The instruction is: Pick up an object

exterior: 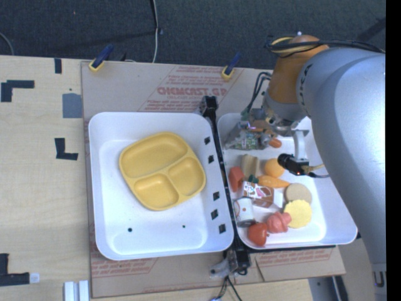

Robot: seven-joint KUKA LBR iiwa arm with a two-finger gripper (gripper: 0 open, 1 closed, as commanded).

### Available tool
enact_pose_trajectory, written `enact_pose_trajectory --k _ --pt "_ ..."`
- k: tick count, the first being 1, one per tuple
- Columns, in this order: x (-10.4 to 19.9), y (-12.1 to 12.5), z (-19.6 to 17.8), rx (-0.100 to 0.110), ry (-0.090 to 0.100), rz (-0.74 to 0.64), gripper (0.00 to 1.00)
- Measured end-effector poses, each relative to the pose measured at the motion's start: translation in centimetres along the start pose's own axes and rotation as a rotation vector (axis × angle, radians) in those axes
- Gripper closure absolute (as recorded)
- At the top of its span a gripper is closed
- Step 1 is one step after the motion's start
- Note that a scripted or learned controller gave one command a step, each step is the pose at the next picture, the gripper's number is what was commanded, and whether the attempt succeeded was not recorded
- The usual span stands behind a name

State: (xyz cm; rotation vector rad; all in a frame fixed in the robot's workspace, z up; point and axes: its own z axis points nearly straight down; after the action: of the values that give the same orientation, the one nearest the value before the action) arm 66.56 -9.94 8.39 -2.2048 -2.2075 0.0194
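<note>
Left of my claw [255, 132], a white bin [100, 187] carries a yellow divided tray [163, 170]. Below my claw lie red, orange and yellow toy foods [276, 196]. My worktop [37, 187] is pale wood-grain.

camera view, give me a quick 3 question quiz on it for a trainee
1. True or false: the yellow divided tray lies in the left bin.
2. Which bin holds the pile of small toy foods? A) left bin B) right bin C) neither
3. Fill in: the arm reaches in over the ____ bin.

Key: 1 true; 2 B; 3 right.
</note>
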Motion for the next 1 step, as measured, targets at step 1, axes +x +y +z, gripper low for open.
enact_pose_trajectory --k 1 --pt "-6.21 -3.22 -2.27 -0.022 -0.009 0.005 0.00"
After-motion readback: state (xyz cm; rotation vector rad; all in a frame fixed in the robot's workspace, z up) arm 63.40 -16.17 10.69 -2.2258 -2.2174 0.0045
